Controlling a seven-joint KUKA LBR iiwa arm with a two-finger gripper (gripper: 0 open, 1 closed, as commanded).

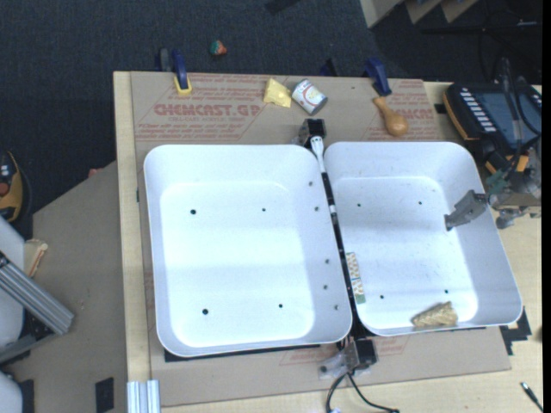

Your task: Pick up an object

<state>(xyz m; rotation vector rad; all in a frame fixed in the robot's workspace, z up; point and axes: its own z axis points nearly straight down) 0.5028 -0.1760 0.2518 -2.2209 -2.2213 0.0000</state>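
The right bin [413, 170] holds a tan object [434, 317]; the tabletop [224, 106] reads "CHEMCAST". I cannot tell the gripper's [465, 209] state.

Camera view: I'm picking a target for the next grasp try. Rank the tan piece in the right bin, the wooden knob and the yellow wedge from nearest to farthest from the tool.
1. Tan piece, in the right bin's near corner, below the tool.
2. Wooden knob, on the board behind the right bin; nearly as close, so too close to call.
3. Yellow wedge, on the board behind the bins, clearly farthest.
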